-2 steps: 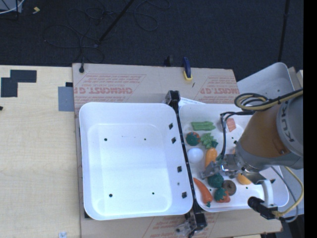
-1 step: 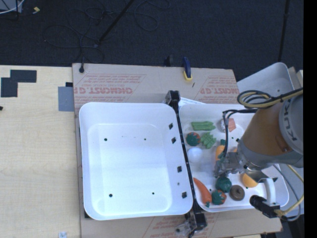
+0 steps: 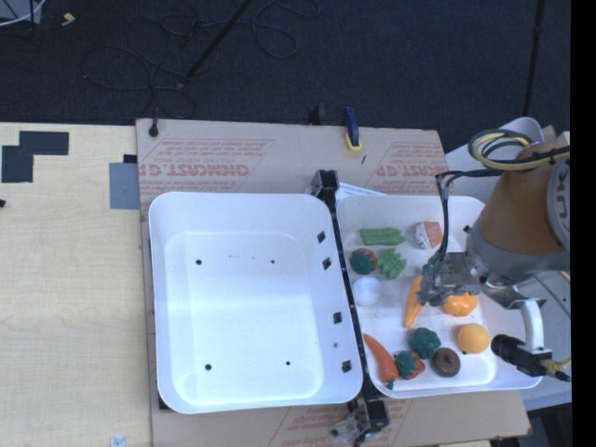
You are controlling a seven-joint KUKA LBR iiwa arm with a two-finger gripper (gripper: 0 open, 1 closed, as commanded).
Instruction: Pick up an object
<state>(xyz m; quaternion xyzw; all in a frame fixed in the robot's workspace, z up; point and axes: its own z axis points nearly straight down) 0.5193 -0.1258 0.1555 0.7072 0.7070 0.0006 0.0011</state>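
Dark carpet and loose cables lie behind the worktop (image 3: pixel 74 277), where cardboard carries two white bins side by side. What the claw (image 3: pixel 438 285) is after looks to be the orange piece (image 3: pixel 460 303) in the right bin (image 3: pixel 507 372), touching the claw's lower right side. The claw hangs low over that spot, and whether it is spread or closed, or has hold of anything, I cannot tell; nothing is plainly between its tips.

The risk I see is crowding. A carrot (image 3: pixel 412 303) stands just left of the claw and green leaves (image 3: pixel 391 264) just above it, so a closing grip could catch two items, or push the orange piece aside and close on nothing.

Further out in the same bin lie a green pod (image 3: pixel 382 237), a white ball (image 3: pixel 366 291), an orange fruit (image 3: pixel 473 338), a brown ring (image 3: pixel 446 362), broccoli (image 3: pixel 425 342) and a second carrot (image 3: pixel 378 354) at the lower left. The left bin (image 3: pixel 168 250) shows bare white floor with small dark dots.
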